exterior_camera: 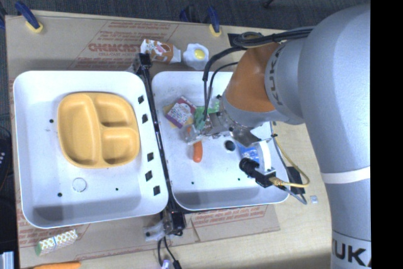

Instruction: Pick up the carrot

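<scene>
The gripper [208, 129] hangs low in the right bin [189, 195], its fingers buried among a cluster of small packets [181, 113]; whether it is released or clenched cannot be told. The carrot [198, 152] lies on the bin floor just near of it, apart. The left bin [31, 135] holds a yellow divided tray [97, 129].

Orange carrot [198, 152], yellow tray [99, 128] (mustard-toned), white bins [38, 198], grey arm [327, 91] banded orange

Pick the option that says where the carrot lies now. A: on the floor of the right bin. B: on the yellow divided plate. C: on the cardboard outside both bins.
A: the carrot lies on the white floor of the right bin, just left of the arm's wrist.
</scene>
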Robot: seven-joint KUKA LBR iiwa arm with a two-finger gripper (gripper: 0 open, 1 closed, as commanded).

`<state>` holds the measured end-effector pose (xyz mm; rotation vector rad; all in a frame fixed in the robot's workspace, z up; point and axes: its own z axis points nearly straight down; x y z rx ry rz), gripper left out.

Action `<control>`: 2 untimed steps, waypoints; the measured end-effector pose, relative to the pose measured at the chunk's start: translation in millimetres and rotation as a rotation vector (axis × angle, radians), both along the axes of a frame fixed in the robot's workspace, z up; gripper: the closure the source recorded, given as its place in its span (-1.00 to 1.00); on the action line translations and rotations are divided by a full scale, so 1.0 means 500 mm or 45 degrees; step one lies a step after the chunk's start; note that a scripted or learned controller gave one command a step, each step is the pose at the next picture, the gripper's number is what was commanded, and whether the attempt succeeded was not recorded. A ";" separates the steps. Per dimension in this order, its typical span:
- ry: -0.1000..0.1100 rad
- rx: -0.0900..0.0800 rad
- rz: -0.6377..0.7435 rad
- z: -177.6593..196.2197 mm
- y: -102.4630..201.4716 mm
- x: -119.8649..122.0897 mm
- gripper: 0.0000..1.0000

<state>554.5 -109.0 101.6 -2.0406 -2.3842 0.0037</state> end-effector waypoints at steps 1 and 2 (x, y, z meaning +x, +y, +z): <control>-0.001 -0.002 -0.356 0.180 0.070 -0.072 1.00; 0.003 -0.001 -0.350 0.179 0.201 -0.158 1.00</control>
